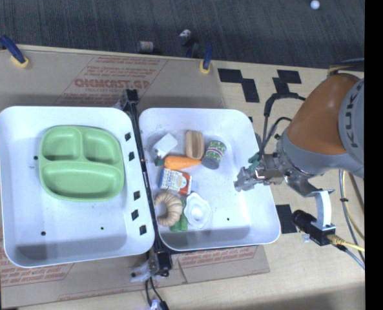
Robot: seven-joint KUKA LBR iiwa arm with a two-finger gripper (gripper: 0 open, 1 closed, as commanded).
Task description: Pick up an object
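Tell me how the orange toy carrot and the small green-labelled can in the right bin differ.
The orange toy carrot is long and tapered, while the small green-labelled can is short and round. The carrot is plain orange with no label; the can has a green printed wrap and a grey end. The carrot lies nearer the bin's middle, the can further toward the gripper. Both lie on their sides in the right white bin, untouched.

The grey, orange-banded arm point(320, 131) reaches in from the right, its hand point(244, 179) pointing leftward and low.
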